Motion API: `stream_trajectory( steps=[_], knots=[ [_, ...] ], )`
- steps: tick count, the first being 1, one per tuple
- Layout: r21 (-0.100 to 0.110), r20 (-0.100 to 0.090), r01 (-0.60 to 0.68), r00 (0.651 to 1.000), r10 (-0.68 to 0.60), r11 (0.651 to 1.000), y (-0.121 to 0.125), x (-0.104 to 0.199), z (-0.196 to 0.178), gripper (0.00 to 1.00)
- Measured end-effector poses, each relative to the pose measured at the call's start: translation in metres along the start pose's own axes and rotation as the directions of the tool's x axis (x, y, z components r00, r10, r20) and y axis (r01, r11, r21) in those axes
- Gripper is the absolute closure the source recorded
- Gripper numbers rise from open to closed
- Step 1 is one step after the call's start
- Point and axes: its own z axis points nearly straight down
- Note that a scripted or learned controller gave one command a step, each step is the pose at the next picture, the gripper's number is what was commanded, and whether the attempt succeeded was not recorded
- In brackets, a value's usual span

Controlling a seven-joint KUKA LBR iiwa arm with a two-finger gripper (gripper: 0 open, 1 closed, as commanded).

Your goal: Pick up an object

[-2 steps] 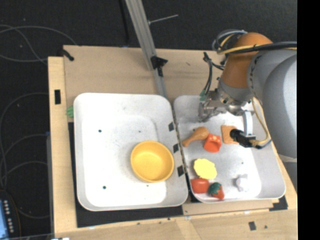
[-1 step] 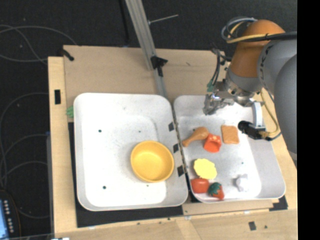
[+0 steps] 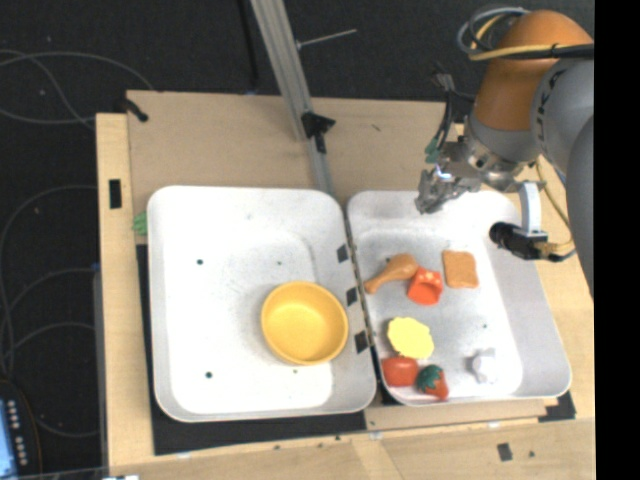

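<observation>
Strawberry point(image 3: 432, 380) partly over bin rim point(image 3: 450, 398)

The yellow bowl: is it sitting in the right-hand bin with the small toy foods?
No, the yellow bowl sits in the left bin, while the small toy foods lie in the right bin.

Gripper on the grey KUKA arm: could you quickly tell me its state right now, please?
Gripper: cannot be told whether open or closed; it sits above the far edge of the right white bin, with nothing seen in it.
</observation>
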Motion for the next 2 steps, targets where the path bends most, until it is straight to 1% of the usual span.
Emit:
stream_trajectory(
  steps=[1,2],
  knots=[
    [-0.002,0.000,0.001,1.000,-0.001,1.000,0.007,0.007,-0.050,1.00],
    [0.006,-0.001,0.004,1.000,-0.004,1.000,-0.003,0.056,-0.055,1.00]
  ],
)
